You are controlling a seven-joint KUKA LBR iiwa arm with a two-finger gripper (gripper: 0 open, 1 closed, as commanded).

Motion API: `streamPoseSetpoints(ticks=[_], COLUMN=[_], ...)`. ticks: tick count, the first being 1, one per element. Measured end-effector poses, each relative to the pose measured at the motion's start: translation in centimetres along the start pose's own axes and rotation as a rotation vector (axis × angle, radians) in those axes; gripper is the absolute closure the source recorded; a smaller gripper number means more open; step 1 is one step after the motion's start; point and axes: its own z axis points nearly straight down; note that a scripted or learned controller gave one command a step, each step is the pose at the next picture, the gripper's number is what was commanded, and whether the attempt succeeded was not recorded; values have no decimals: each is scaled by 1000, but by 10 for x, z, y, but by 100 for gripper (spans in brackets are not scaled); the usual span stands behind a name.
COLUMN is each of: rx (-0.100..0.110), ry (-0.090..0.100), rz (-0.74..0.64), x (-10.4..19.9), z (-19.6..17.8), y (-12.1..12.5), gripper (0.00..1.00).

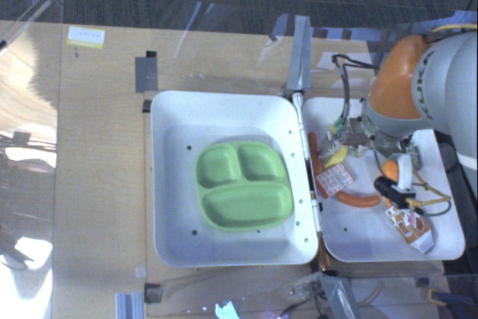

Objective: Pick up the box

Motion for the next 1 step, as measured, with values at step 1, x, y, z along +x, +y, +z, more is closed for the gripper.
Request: streamPoseSetpoints(ticks=[1], rx=[22], ry=[6], rz=[2], x=[-11], z=[4], y=[69], gripper=[0])
